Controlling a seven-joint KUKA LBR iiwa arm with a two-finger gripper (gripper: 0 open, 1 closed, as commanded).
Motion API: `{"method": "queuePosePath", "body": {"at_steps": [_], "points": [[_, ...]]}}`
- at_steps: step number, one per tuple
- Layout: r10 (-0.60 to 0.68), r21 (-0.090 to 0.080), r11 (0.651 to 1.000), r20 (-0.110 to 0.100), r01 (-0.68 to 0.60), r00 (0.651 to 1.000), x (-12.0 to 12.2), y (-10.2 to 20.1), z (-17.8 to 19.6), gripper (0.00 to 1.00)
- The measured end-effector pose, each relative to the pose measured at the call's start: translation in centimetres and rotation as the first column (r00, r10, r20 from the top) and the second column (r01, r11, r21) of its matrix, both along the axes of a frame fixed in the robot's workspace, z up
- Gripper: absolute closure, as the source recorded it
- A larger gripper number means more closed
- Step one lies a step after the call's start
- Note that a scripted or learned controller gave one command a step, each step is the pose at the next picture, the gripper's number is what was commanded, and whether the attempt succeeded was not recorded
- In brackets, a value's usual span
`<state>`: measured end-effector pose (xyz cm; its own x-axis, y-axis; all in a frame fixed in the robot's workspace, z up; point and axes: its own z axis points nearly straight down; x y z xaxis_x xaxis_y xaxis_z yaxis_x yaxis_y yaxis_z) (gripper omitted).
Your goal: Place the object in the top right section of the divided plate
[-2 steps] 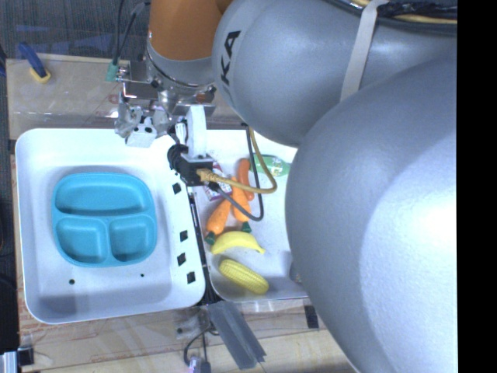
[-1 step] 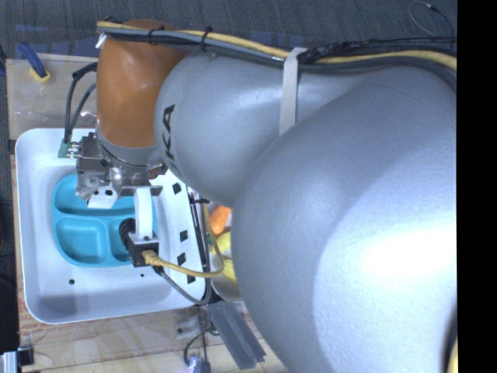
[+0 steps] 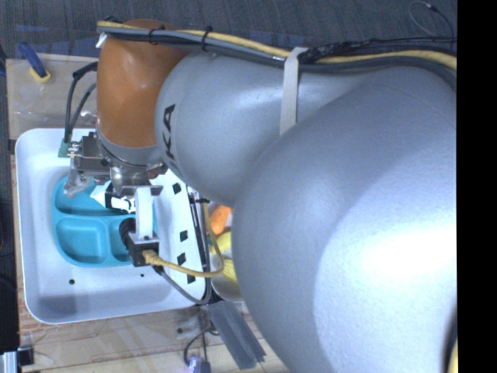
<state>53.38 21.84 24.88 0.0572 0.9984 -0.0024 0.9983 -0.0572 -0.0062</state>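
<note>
Looming nearest, my one grey arm (image 3: 334, 208) with its orange band (image 3: 128, 84); below it my gripper (image 3: 116, 189) over one blue divided plastic plate (image 3: 81, 235) in one white bin (image 3: 46, 286); grip state untellable; one orange object (image 3: 220, 218) beside the arm.

The arm (image 3: 311, 169) looms over the plate (image 3: 85, 235) and blocks its right side, while the bin (image 3: 39, 286) floor in front of and left of the plate lies open and unobstructed.
</note>
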Motion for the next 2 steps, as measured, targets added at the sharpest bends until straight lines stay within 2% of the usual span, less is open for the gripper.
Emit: {"method": "queuePosePath", "body": {"at_steps": [1,2], "points": [[0.023,0.0,1.0,-0.001,-0.023,1.0,-5.93,-3.77,-10.12,0.0],[0.026,-0.001,1.0,-0.001,-0.026,1.0,-5.85,-3.75,-9.14,1.0]]}}
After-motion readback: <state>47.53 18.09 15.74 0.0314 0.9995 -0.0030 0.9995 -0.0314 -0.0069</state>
